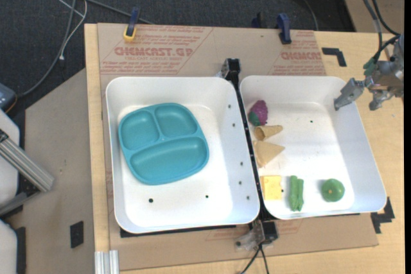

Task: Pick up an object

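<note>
Nearest the camera, along the front edge of the shallow white right-hand bin (369, 157), three small things are lying in a row: a flat yellow square block (271, 188) close to the divider between the bins, a long green bean-shaped piece (295, 193) just beside it, and a round green ball-like item (332, 190) farther toward the bin's outer corner. All three are sitting apart from each other, none touching.

A little farther back, a tan triangular wedge (269, 151) is resting near the bin's inner wall, and just beyond it a smaller tan cone-shaped piece (268, 132) is lying with its tip pointing outward. Behind those, a purple rounded lump (258, 112) is sitting close to the same wall.

In the shallow white left-hand bin (122, 202), a teal plastic plate with three compartments (164, 142) is lying flat, slightly turned, taking up the middle of the bin.

Farther back and at the outer side, the grey two-finger hand (361, 94) is hovering over the far outer corner of the right-hand bin, well apart from every object. Its fingers are standing spread, with nothing between them.

Both bins are sitting on the brown cardboard-covered counter (192, 48), which is carrying red printed lettering along its far edge, where a blue and yellow clamp (132, 24) and a blue clamp (283, 28) are gripping it.
</note>
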### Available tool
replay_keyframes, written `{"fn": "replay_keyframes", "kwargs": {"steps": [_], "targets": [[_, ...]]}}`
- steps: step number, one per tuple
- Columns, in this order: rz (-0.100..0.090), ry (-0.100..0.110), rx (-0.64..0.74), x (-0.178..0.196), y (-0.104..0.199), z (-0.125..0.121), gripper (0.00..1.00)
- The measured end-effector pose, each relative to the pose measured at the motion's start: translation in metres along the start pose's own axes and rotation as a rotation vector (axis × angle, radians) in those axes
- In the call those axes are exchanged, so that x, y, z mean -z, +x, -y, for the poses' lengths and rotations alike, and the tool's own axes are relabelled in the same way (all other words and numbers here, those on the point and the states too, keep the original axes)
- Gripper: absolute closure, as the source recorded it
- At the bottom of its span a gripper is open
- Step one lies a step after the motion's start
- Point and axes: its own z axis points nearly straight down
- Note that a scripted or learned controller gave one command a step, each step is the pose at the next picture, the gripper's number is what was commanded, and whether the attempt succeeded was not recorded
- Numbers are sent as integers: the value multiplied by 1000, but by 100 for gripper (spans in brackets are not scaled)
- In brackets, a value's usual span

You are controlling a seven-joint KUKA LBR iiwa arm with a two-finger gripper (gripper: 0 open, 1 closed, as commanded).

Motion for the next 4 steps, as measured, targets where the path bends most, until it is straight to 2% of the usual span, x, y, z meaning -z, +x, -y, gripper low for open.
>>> {"fn": "replay_keyframes", "kwargs": {"steps": [1,4], "targets": [[2,-10,2,5,0,-2,0],[0,-4,2,-142,9,-5,0]]}}
